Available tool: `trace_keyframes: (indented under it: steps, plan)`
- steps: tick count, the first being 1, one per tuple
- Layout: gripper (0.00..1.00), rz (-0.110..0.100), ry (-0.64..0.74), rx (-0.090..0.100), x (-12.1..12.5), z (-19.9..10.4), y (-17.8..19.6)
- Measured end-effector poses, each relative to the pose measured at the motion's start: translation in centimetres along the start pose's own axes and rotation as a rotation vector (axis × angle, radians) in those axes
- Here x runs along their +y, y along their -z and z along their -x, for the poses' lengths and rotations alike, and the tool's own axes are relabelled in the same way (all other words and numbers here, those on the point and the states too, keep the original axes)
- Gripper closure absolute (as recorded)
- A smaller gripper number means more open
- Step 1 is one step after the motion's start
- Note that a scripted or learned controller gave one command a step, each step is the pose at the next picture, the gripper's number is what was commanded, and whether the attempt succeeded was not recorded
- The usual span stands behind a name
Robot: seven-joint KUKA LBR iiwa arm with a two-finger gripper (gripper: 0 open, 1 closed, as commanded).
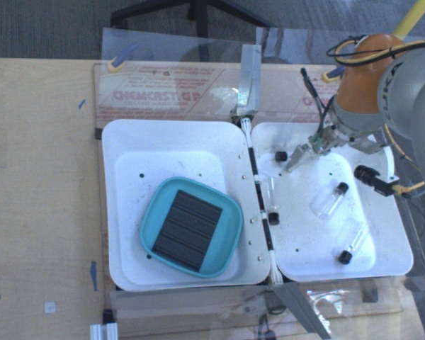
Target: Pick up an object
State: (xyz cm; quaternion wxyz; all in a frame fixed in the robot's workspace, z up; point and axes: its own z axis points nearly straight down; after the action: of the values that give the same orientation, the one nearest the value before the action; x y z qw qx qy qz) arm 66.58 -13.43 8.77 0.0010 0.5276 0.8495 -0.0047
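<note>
Vials (pixel 328 200) lie in the right bin (pixel 389 261); whether the fingers (pixel 297 159) are spread is unclear.

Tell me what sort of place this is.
Probably a robotics lab set up for grasping trials: a robot arm reaches over two white bins on a wooden bench, clear vials lie in the right bin, and an office chair base stands behind.

A robotics lab is suggested: a plywood bench (pixel 35 190) is fitted with two white bins (pixel 120 147), clear plastic sheeting (pixel 177 91) is taped along its far edge, and an office chair base (pixel 198 6) is seen on grey carpet (pixel 42 13) beyond.
</note>
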Motion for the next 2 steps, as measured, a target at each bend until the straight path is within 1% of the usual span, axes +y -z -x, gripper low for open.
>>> trace_keyframes:
  steps: [1,2]
  plan:
    - [0.00,0.015,0.100,0.001,-7.3,-4.0,0.1]
    - [0.00,0.016,0.163,0.000,-3.1,-1.2,0.0]
